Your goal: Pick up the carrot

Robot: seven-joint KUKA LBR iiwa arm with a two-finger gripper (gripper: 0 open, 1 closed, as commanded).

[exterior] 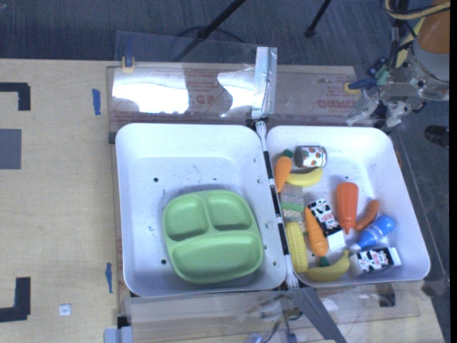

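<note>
Nearest the camera, a banana [330, 269] curves along the front wall of the right bin [410, 224], with a cow-print carton [375, 260] just beside it at the front right corner. Right bin is crowded. There are several orange carrot-like pieces: 1 carrot [347, 206] stands out mid-bin, fat and red-orange, lying lengthwise with a blue bottle [377, 231] near its front end and a smaller orange piece [368, 214] touching its right side. Another orange piece [315, 233] lies left of it, next to a 2nd cow-print carton [325, 216] that sits between the 2. A 3rd orange piece [283, 173] is at the bin's left wall, toward the back. A corn cob [295, 243] runs along the left wall near the front. A 2nd banana [305, 179] and a silver can [310, 156] sit toward the back of the bin.

Left bin [136, 191] holds a green divided plate [212, 236], 3 compartments, in its front half.

Gripper [378, 109] hangs outside the right bin, past its back right corner, well apart from the carrot. Touching nothing in the bins, nothing seen between the fingers; how far they're spread, cannot tell, too small and cluttered with cabling.
</note>
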